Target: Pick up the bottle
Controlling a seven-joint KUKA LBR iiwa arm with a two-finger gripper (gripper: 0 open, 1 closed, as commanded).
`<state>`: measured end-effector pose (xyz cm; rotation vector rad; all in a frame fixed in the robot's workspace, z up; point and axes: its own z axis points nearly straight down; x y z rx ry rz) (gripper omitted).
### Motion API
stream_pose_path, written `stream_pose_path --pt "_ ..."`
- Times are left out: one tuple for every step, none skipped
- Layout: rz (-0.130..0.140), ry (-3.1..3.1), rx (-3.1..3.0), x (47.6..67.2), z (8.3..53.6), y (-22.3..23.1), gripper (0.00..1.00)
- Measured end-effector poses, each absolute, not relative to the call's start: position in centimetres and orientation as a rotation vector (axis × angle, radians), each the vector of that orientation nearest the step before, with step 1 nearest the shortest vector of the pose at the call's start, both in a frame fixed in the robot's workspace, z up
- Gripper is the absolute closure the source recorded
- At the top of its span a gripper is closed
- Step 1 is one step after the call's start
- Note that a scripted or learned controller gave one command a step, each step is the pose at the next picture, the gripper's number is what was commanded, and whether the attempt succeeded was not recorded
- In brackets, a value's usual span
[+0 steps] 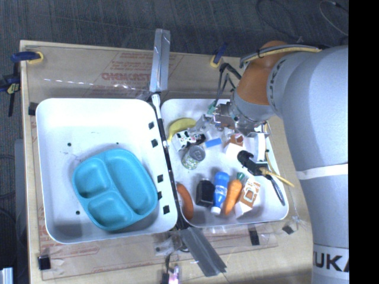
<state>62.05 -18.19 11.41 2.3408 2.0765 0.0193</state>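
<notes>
The blue bottle [219, 190] with a white cap lay flat, touching the carrot's [233, 195] left side.

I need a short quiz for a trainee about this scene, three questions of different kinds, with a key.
1. True or false: the blue divided tray lies in the left bin.
2. Which thing lies directly beside the blue bottle in the right bin? A) carrot B) spoon C) cup
3. Fill in: the gripper hovers over the ___ bin.

Key: 1 true. 2 A, the carrot. 3 right.
</notes>
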Motion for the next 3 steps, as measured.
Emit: stream_pose_path --pt "0.036 2.047 2.357 65.9 10.8 -19.4 0.0" --pt "0.032 2.242 2.16 59.4 10.8 -20.2 0.0" --pt "0.022 2.415 1.965 53.6 10.8 -17.6 0.0"
